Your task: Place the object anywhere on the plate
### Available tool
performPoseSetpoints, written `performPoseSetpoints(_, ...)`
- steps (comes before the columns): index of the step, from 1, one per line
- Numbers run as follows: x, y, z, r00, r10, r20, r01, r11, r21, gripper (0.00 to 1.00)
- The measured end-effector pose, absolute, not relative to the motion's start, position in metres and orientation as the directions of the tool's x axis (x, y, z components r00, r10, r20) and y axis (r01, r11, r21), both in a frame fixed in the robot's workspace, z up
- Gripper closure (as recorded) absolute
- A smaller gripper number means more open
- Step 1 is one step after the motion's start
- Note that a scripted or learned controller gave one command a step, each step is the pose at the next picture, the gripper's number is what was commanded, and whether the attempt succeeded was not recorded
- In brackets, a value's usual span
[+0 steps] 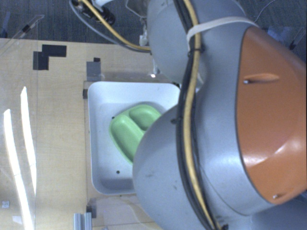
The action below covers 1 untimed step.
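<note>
A light green plate (128, 128) with a raised divider lies in the white bin (100, 143); its right part is hidden behind the arm. The grey arm (201, 143) with its orange band (268, 114) looms close to the camera and covers the right half of the view, including most of the bin.
The bin sits on a pale wooden bench (48, 143) with black markers at the upper left. Yellow and black cables (103, 20) loop above the bin's far edge. A metal bracket (93, 68) stands at the bin's far left corner.
</note>
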State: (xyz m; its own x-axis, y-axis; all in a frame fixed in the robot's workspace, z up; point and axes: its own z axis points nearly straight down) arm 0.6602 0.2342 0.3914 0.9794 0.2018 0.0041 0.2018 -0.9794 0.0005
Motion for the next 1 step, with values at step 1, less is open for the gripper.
performPoseSetpoints(1,0.6590,0.1765,0.4358,0.966,0.259,0.004,0.259,-0.966,0.002,0.00)
